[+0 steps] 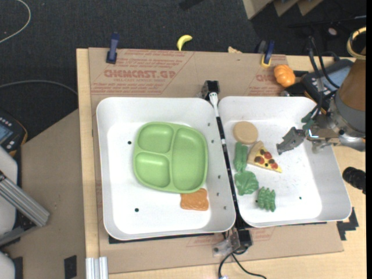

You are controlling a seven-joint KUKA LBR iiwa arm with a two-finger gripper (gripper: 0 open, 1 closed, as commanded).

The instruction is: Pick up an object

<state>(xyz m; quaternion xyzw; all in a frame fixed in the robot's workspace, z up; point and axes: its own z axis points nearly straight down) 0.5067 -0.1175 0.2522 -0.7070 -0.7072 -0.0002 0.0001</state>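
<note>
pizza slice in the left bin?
No. The pizza slice lies in the right bin, beside the tan round piece; the left bin has the green tray.

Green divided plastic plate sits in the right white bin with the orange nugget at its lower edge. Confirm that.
Wrong bin. The camera view shows the green divided plastic plate in the left white bin, with the orange nugget at its lower edge.

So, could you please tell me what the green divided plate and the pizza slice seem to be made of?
The green divided plate looks like moulded plastic with a smooth, slightly glossy finish: one even colour and soft rounded ridges between its compartments. The pizza slice is probably a plastic or rubber toy: flat colours and tidy red dots, though it is too small to be sure.
</note>
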